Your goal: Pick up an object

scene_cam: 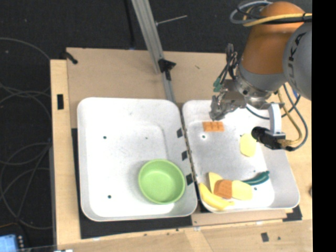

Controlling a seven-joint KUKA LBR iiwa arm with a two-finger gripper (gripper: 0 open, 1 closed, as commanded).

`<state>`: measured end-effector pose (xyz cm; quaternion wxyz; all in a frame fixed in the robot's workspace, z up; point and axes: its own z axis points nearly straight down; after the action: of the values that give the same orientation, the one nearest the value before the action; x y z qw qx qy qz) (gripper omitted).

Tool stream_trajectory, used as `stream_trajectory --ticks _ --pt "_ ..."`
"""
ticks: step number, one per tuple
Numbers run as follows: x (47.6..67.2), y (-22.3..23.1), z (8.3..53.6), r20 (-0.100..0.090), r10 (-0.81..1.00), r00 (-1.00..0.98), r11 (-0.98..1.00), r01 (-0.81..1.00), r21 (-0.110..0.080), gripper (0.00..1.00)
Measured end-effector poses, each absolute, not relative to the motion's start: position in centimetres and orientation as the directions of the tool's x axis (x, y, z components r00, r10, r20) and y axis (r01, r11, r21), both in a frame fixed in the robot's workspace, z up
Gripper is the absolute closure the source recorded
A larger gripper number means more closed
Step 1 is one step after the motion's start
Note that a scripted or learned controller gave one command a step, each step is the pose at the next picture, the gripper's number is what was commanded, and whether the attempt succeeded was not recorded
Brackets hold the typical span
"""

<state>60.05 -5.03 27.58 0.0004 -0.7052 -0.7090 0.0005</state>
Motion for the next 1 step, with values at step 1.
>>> stream_trajectory --ticks 1 --pt "58.17 -1.15 26.39 0.0 1.0 -0.005 0.005 1.0 0.0 1.0"
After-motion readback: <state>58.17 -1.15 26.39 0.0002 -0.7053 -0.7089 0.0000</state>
